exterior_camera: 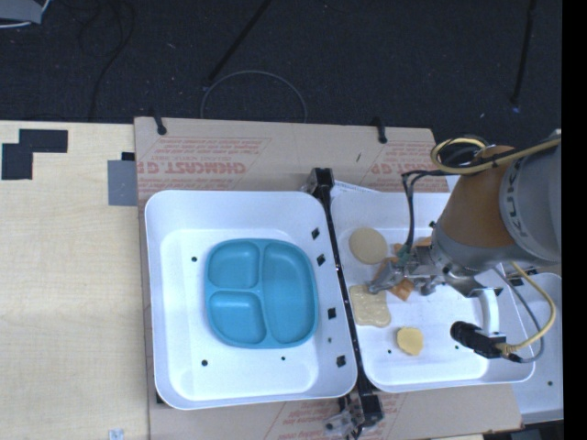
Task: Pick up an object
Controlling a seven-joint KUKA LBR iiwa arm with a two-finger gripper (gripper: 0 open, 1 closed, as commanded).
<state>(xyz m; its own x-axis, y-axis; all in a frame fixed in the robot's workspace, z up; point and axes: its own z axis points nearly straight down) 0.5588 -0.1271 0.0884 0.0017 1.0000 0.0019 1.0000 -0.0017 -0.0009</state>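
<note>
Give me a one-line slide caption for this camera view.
Arm's hand low in the right bin among pale food pieces; blue divided plate sits in the left bin.

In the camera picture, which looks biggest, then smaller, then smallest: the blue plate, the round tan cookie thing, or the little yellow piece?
1. Blue divided plate, by far the largest.
2. Round tan piece.
3. Small yellow piece, a bit smaller than the tan one.

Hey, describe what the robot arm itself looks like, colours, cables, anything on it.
The grey, rounded KUKA arm carries a wide orange-brown band above the wrist. Thin black and yellow cables loop around it. The small metallic grey gripper sits at the tip, beside a black cylindrical attachment.
</note>
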